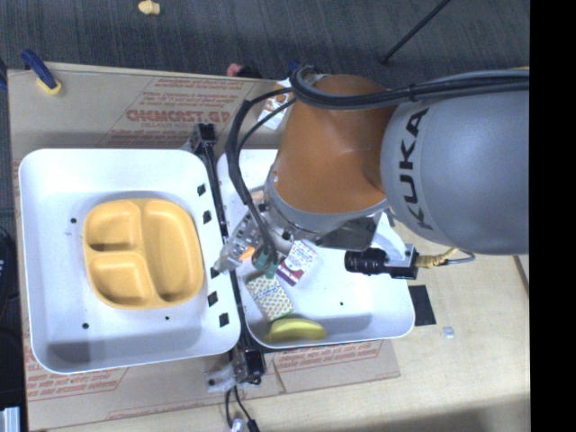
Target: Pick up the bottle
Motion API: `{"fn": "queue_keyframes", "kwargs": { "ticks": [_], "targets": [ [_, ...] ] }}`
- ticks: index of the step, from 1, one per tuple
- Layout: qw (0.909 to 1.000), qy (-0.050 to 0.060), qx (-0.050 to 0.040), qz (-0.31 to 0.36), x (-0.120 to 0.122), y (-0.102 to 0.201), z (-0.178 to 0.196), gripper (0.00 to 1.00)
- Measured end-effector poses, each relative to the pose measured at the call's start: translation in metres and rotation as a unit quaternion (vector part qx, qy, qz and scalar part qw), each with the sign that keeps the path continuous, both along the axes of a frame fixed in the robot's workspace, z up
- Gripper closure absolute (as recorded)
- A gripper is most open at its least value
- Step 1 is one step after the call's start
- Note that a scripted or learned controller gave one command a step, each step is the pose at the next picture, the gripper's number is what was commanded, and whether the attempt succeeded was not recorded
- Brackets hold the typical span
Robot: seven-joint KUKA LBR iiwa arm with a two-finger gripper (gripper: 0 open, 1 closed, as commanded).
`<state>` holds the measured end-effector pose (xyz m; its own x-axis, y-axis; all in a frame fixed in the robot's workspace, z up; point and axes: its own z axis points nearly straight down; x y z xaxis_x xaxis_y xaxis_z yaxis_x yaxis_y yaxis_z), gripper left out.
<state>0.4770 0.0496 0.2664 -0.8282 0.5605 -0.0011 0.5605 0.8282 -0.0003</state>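
Observation:
The grey and orange arm covers most of the right bin (396, 318). Its gripper (245, 246) is low at that bin's left side, close to the dividing wall. Just below and right of the gripper lies what looks like the bottle (270, 293): a small patterned body with a dark green end (263, 260) pointing up toward the gripper. The gripper's tip is right beside that green end; I cannot tell whether they touch. The arm hides the upper half of the bin.
A yellow, banana-like object (295, 329) lies at the right bin's front edge. A white and purple packet (301, 261) sits right of the bottle. The left bin (45, 241) holds a yellow divided plate (142, 250). Black cables run along the divider (216, 205).

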Motion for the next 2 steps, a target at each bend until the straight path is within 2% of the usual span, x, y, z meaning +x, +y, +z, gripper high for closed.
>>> {"fn": "queue_keyframes", "kwargs": {
  "ticks": [1,2],
  "targets": [
    [1.0,0.002,-0.0001,0.004,-0.001,0.048,-0.054,1.0],
    [1.0,0.0,-0.0001,-0.008,0.0,-0.006,0.049,1.0]
  ]
}}
